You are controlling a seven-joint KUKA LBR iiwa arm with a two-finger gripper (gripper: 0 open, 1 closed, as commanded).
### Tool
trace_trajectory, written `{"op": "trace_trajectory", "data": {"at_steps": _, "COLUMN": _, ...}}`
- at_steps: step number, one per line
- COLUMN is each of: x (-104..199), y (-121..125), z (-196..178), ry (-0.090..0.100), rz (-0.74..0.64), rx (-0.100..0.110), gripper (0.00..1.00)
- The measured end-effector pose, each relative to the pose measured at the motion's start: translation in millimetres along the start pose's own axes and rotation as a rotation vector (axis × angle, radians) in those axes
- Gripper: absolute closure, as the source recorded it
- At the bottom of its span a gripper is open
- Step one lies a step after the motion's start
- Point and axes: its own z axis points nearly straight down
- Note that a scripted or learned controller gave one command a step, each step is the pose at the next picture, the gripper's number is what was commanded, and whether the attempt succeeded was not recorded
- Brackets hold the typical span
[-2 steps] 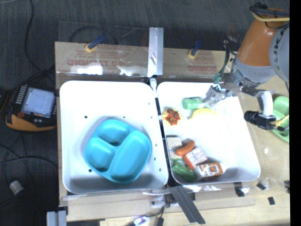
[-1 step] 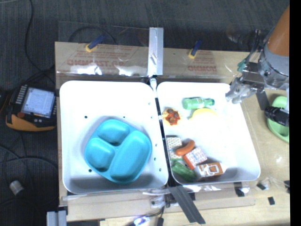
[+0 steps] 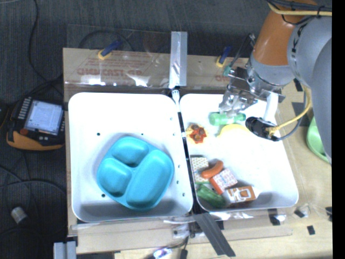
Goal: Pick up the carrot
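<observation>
The carrot, a short orange-red piece, lies in the lower half of the right bin. It rests among a pile of small items, partly on a checkered packet. My gripper hangs over the upper part of the same bin, well above and to the right of the carrot. It sits directly over a green toy piece and a yellow banana-like piece. Nothing shows that it holds anything.
A blue three-compartment tray lies in the left bin. A small red-orange item sits near the divider. An orange box, a red-white packet and green leaves crowd the carrot. A yellow cable loops off the wrist.
</observation>
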Motion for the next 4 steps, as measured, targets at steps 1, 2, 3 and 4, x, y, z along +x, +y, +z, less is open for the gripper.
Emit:
{"op": "trace_trajectory", "data": {"at_steps": 1, "x": -25, "y": 27, "z": 31, "ry": -0.003, "rz": -0.330, "rx": -0.001, "gripper": 1.00}}
{"op": "trace_trajectory", "data": {"at_steps": 2, "x": -25, "y": 27, "z": 26, "ry": -0.003, "rz": -0.331, "rx": 0.008, "gripper": 1.00}}
{"op": "trace_trajectory", "data": {"at_steps": 3, "x": 12, "y": 61, "z": -101, "ry": -0.005, "rz": -0.548, "rx": -0.005, "gripper": 1.00}}
{"op": "trace_trajectory", "data": {"at_steps": 4, "x": 12, "y": 61, "z": -100, "ry": -0.005, "rz": -0.548, "rx": -0.005, "gripper": 0.00}}
